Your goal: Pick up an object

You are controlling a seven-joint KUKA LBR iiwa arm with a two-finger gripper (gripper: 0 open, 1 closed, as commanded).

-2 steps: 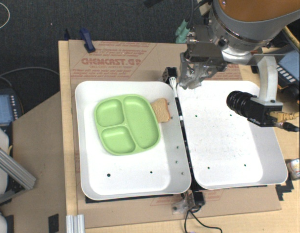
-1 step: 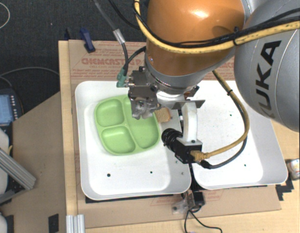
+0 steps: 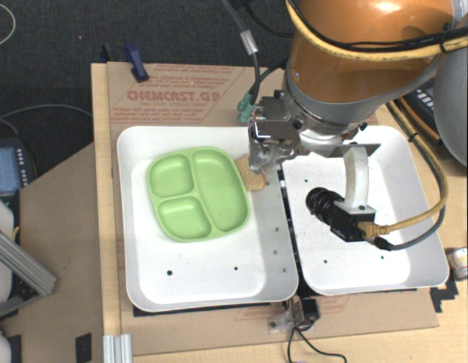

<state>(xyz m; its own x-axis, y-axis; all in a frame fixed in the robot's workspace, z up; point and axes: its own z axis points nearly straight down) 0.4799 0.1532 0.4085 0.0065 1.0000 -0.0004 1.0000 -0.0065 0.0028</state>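
Just left of the gripper (image 3: 260, 165) sits the green divided plate (image 3: 198, 194); a small tan piece (image 3: 254, 181) (partly hidden) lies below it; grip state unreadable.

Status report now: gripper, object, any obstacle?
Gripper low at left bin's right edge. Small tan object beneath it, grasp unclear. Green three-compartment plastic plate close beside.
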